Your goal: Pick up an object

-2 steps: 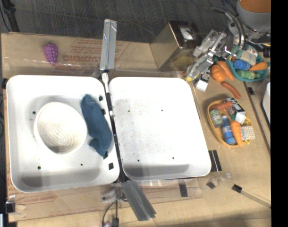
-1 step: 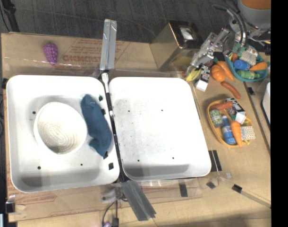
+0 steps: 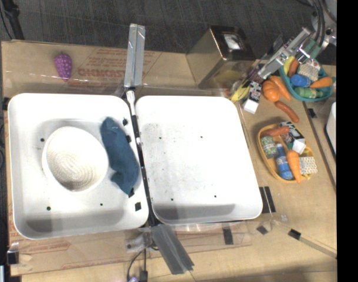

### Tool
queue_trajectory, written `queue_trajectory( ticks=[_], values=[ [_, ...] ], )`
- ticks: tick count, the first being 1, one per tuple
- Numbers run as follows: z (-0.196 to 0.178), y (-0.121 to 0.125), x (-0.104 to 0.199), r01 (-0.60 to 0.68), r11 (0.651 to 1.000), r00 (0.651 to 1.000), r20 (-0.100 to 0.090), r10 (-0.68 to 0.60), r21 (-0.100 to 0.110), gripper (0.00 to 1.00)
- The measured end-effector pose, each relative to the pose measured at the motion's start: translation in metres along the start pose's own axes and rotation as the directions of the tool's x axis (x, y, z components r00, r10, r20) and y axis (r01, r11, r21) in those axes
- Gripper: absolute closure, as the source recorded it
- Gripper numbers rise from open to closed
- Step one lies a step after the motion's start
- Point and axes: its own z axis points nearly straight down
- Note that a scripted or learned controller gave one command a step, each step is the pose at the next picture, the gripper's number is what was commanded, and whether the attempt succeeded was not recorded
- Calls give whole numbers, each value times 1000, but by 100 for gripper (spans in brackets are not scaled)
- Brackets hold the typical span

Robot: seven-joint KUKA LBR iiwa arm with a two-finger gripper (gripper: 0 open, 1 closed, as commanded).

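Left white bin (image 3: 26,216), frame's lower left: pale woven hat (image 3: 76,160) touching soft, light blue cloth (image 3: 120,154); pinch a cloth fold. Hand (image 3: 284,53) upper right, closure unclear.

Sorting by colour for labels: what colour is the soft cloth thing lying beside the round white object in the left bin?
Dark blue cloth, seen in the camera view.

In the left white bin (image 3: 26,216), a round, cream-white woven straw hat (image 3: 75,158) lies flat, crown up, left of the bin's middle and nearer the left wall. Just beside it on the right, a crumpled dark blue cloth (image 3: 121,154) lies lengthwise against the bin's right wall, running from near the far edge toward the centre, its left side touching the hat's brim.
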Motion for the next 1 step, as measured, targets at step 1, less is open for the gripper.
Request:
queue_trajectory(
  ticks=[1],
  values=[
    [-8, 2, -2, 6, 1000, 1000, 0, -6, 1, 100]
  ],
)
